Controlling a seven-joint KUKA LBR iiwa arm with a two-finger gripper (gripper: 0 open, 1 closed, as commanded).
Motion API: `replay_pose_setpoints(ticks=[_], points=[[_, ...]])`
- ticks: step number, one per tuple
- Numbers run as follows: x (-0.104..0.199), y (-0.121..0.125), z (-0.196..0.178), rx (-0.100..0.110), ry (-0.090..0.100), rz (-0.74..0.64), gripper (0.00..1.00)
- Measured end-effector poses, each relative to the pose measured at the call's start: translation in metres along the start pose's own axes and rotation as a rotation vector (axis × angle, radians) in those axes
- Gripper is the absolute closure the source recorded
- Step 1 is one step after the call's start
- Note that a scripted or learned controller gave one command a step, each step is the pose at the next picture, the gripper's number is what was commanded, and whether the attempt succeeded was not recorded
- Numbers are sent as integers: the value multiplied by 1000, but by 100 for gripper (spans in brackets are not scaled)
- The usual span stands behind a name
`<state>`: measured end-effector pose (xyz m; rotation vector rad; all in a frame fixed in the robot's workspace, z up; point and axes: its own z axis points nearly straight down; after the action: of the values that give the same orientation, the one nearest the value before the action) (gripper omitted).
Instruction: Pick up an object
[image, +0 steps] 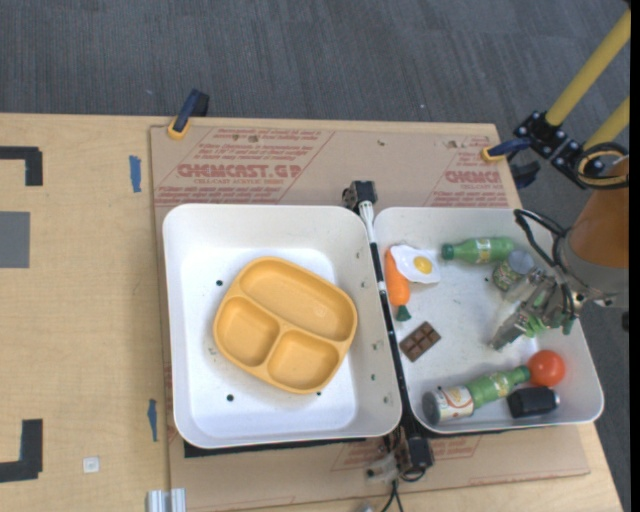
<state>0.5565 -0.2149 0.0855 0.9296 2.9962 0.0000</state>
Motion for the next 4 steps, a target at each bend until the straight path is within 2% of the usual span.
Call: replay_pose_setpoints(ticks=[1, 2, 3, 4], points=[[-51, 25, 2, 2, 10, -241, 0], [-53, 27, -10, -1, 0, -240, 100], [-48, 31, -9, -7, 25, -247, 0], [-37, 15, 0, -1, 2, -554, 0]])
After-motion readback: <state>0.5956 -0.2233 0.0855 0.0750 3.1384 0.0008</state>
